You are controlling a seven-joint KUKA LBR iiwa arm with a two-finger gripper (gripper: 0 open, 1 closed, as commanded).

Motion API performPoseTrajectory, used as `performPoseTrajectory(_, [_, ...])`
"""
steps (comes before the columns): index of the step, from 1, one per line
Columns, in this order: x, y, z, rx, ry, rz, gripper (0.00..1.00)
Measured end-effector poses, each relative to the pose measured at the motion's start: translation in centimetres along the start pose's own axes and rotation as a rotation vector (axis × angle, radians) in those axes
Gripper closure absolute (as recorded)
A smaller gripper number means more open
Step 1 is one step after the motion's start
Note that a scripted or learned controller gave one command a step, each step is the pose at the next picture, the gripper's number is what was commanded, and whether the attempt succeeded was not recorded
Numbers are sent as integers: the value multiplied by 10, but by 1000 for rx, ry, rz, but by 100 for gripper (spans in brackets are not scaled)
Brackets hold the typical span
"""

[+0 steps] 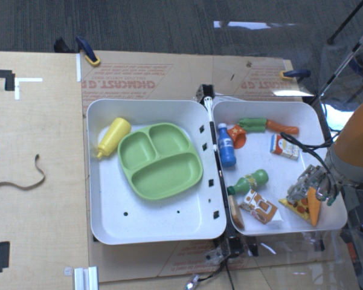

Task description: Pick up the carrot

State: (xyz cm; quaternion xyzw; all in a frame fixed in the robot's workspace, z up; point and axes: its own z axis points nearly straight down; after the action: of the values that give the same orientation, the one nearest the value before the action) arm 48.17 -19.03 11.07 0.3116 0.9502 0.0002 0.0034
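On the surface [36, 132], two white bins sit side by side. The left bin [109, 222] carries a green divided plate [161, 160] and a yellow mustard bottle [112, 136]. The right bin's [272, 110] far edge has the carrot [268, 125], well apart from the pincer [307, 187]; its grip I cannot tell.

Gripper [308, 186] hovers low in the right bin [263, 109], beside an orange wedge [314, 205]; the carrot [269, 126] lies near the bin's far wall.
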Motion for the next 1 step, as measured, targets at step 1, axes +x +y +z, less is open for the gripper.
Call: performPoseTrajectory(1, [0,47,-59,2,4,105,100])
